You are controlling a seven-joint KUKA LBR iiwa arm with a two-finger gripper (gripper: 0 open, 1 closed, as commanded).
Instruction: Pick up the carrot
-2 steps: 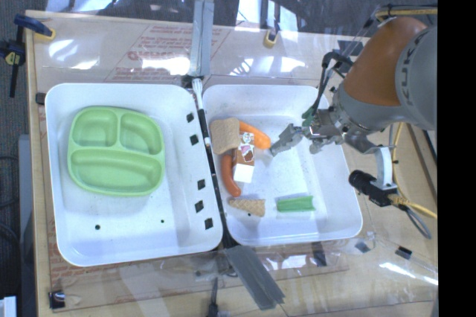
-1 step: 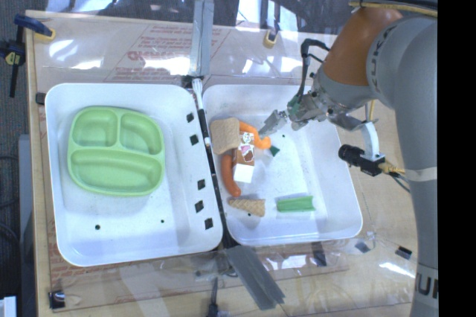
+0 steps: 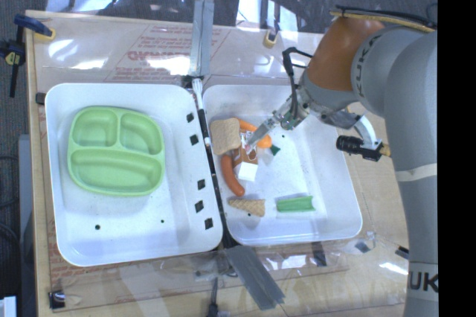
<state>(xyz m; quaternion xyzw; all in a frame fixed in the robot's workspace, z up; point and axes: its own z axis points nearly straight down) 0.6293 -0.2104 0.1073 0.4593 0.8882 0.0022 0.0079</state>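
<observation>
From the camera above the bench we see the carrot (image 3: 262, 137) as a small orange piece in the right bin (image 3: 331, 222), beside the slice of bread (image 3: 224, 134) and just above the sausage (image 3: 233, 174), with the gripper (image 3: 255, 142) low over it; we cannot tell how its jaws stand. We judge the carrot light, stiff and smooth, likely to slip, so we would grip it across its middle, clear of the crowding neighbours.

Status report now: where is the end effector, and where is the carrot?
End effector low in right bin, at the food pile. Carrot right under it, grasp not confirmed. Bread slice and sausage crowd close beside.
</observation>
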